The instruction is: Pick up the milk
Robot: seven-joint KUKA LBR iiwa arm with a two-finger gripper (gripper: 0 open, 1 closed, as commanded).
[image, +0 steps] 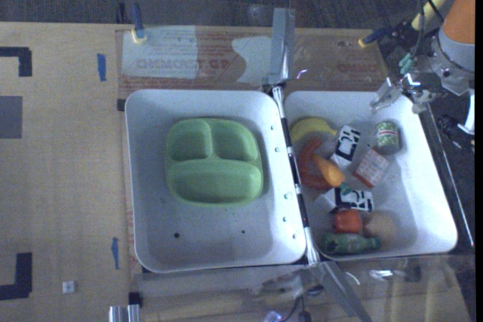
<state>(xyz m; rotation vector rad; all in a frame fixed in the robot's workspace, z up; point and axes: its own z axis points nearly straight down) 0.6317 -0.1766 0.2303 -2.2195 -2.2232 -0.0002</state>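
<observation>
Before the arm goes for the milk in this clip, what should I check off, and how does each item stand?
1. Milk carton in the right bin: ok.
2. Carton free of neighbours: not ok, banana and carrot crowd it.
3. Gripper above the carton: not ok, it sits over the bin's far right corner.
4. Gripper carrying nothing: ok.
5. Which of the two black-and-white cartons is milk: cannot tell.

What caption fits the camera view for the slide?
Tool above the right bin's far edge; milk among toy food; green tray in left bin.
</observation>
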